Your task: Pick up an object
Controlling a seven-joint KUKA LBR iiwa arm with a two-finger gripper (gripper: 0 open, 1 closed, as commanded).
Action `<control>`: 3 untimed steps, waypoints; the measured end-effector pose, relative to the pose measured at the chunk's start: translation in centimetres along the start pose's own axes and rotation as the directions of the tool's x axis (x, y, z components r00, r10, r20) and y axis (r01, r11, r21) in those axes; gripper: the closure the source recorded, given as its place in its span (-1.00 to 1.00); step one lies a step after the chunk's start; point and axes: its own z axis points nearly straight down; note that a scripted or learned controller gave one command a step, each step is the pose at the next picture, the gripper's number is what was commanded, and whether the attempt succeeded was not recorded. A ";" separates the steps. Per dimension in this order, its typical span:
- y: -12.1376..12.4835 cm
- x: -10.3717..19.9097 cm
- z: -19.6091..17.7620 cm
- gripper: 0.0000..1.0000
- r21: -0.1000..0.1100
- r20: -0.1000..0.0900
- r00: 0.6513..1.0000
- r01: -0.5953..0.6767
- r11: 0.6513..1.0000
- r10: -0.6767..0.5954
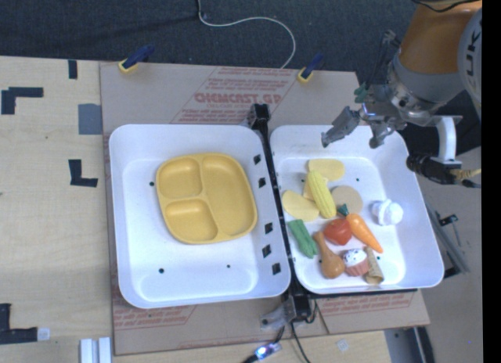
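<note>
Toy foods lie in the right bin (403, 271): a corn cob (320, 189), a yellow slice (326, 168), a tan disc (347, 198), a yellow piece (297, 205), a green pod (302, 237), a red tomato (337, 231), an orange carrot (363, 232), a brown drumstick (329, 262), a white ball (385, 213) and a small white piece (355, 258). My gripper (360, 130) hangs open over the bin's far edge, above and behind the foods, with nothing between its fingers (339, 132).
The left bin (188, 279) holds a yellow divided plate (207, 197). A black clip (258, 114) joins the bins at the back. Both bins rest on cardboard (235, 91) with blue-and-yellow clamps (136, 58) at its far edge. A white cable (250, 21) loops behind.
</note>
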 end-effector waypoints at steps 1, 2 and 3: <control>0.0 0.1 -1.0 1.00 0.001 0.000 1.000 0.002 1.000 -0.002; -3.5 7.9 -11.9 1.00 -0.011 -0.003 1.000 0.009 1.000 -0.009; -9.4 12.3 -12.2 1.00 0.002 -0.002 1.000 0.005 1.000 -0.005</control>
